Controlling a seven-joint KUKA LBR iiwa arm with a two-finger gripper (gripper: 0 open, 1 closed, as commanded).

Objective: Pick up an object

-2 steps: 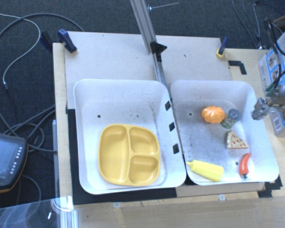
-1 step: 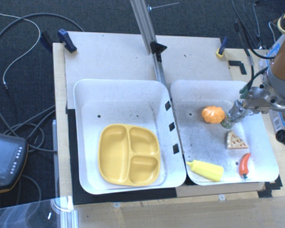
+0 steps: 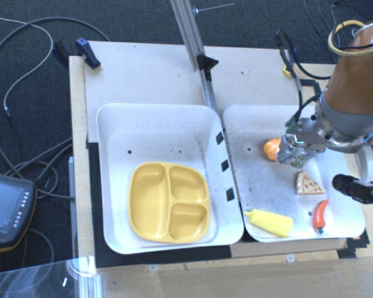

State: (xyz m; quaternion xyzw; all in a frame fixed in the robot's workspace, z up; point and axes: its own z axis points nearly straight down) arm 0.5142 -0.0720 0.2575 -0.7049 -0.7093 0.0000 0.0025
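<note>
The right bin (image 3: 255, 129) holds several small items. A small orange fruit (image 3: 271, 148) lies near its middle. My gripper (image 3: 293, 156) hangs low over the bin floor just right of that fruit, close to it. A tan triangular wedge like a pizza slice (image 3: 309, 184) lies a little in front of the gripper. A red chili pepper (image 3: 321, 215) rests near the front right corner. A yellow oblong toy (image 3: 269, 222) lies along the front wall.
The left bin (image 3: 112, 141) holds a yellow divided plate (image 3: 169, 201). A slanted metal rail (image 3: 188, 27) runs down to the wall between the bins. A blue clamp (image 3: 87, 52) sits at the bench's back left corner. Cables and a tablet (image 3: 6, 211) lie off the bench, left.
</note>
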